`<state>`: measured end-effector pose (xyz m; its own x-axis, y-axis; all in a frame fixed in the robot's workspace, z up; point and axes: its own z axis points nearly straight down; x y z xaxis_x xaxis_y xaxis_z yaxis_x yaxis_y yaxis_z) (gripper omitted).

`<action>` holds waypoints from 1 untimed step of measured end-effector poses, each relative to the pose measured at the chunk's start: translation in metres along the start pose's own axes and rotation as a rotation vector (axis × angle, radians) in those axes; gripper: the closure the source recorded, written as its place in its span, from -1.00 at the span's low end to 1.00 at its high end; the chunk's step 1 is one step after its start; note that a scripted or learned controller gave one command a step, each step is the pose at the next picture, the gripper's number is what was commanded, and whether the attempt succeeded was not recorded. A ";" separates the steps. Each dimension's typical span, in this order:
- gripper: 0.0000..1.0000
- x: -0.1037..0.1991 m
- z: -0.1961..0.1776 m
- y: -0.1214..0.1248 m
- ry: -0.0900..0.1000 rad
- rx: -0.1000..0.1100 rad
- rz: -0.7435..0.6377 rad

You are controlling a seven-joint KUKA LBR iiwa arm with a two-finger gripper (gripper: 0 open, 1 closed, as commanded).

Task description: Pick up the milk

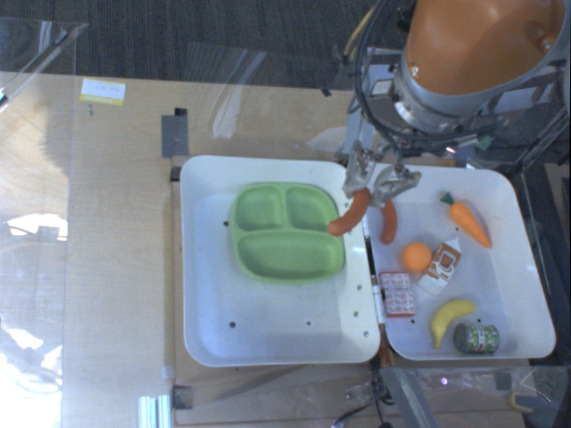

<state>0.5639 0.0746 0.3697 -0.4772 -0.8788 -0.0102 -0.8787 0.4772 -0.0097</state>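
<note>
The milk [441,267] is a small white carton with a brown and red label, lying in the right bin [513,266] beside an orange [416,257]. My gripper [373,185] hangs over the seam between the two bins, up and to the left of the milk and well apart from it. It is shut on the upper end of a red-orange sausage [348,215], which slants down-left toward the edge of the green plate [287,232].
The green divided plate lies in the left bin [268,328]. The right bin also holds a second sausage [389,222], a carrot [470,222], a banana [450,318], a green can [475,337] and a red-and-white packet [397,294].
</note>
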 end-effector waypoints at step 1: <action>1.00 -0.013 0.053 -0.103 0.002 -0.002 0.273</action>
